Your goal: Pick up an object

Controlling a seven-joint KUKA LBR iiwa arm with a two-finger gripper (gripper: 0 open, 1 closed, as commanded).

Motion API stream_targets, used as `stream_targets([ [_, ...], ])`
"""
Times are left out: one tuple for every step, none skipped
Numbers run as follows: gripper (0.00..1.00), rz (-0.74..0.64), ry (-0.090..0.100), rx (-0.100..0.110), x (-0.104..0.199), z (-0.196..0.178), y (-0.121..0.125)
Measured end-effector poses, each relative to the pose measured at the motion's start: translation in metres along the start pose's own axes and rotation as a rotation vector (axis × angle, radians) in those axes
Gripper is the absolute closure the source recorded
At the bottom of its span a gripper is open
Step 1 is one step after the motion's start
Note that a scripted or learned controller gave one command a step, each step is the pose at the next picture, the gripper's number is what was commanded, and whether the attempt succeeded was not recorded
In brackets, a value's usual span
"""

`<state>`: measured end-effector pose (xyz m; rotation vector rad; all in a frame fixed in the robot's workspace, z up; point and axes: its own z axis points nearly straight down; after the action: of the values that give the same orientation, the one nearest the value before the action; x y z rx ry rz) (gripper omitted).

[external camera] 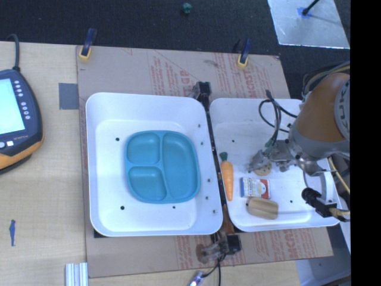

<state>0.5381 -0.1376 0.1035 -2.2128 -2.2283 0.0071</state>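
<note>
Two shallow white bins sit side by side on the worktop [47, 177]. The left bin [101, 159] holds a blue divided plate [162, 166]. In the right bin [238, 118], a carrot [227, 179] lies along the left wall, a small printed packet [255, 187] lies just right of it, and a tan wooden block [262, 208] lies near the packet on the near side. The arm [321, 115] reaches in from the right, its hand [262, 161] low over the bin floor beyond the packet. A teach pendant [15, 121] rests at the worktop's far left.
</note>
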Motion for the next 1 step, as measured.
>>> stream_targets([
  [1.00, 0.000, -0.002, -0.001, -0.0010, -0.0101, 0.0004],
])
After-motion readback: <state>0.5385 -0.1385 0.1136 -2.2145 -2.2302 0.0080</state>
